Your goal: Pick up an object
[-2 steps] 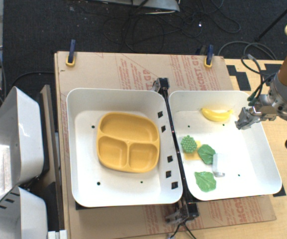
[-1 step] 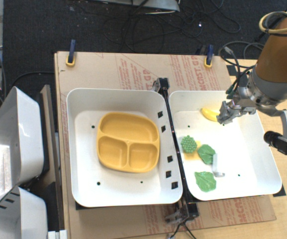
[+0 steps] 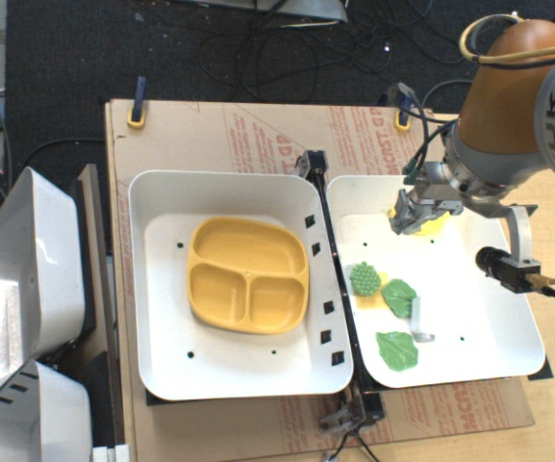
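The gripper (image 3: 414, 216) is down in the right bin (image 3: 508, 349), right over a yellow object (image 3: 435, 224) that is mostly hidden beneath it. Whether it has hold of anything cannot be told. Nearer the front lie a green bumpy piece (image 3: 365, 279), a green leaf (image 3: 397, 349) and a yellow-green piece (image 3: 398, 295).

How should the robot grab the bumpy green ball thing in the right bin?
Probably best from straight above, jaws closing across the middle of the bumpy green ball. It looks small and roundish, sitting on the right bin floor. The yellow and green piece lies close on one side, so the jaws should straddle along the freer direction.
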`<action>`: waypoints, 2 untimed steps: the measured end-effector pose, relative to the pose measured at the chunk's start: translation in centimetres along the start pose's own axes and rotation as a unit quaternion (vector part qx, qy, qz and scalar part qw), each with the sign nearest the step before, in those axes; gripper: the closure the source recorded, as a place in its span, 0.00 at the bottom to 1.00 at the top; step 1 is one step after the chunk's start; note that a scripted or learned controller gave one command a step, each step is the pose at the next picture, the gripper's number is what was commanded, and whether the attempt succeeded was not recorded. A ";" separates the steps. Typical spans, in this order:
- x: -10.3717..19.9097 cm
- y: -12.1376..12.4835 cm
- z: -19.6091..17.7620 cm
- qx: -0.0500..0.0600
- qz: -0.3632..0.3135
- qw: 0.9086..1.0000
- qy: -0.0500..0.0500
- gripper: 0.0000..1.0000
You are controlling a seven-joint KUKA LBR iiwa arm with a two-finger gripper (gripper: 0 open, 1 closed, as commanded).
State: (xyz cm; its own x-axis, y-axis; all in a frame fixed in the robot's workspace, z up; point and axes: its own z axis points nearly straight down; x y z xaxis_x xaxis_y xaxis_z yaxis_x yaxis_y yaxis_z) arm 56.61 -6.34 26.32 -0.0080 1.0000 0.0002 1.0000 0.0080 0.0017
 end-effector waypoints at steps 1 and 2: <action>5.6 1.0 1.8 0.002 0.000 1.000 0.001 1.00; 11.3 0.8 2.4 0.002 0.000 1.000 0.001 1.00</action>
State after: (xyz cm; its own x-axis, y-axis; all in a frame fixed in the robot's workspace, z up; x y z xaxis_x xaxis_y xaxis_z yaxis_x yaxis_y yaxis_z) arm 57.34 4.93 23.88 -0.0084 1.0000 0.0013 1.0000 0.0084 -0.0018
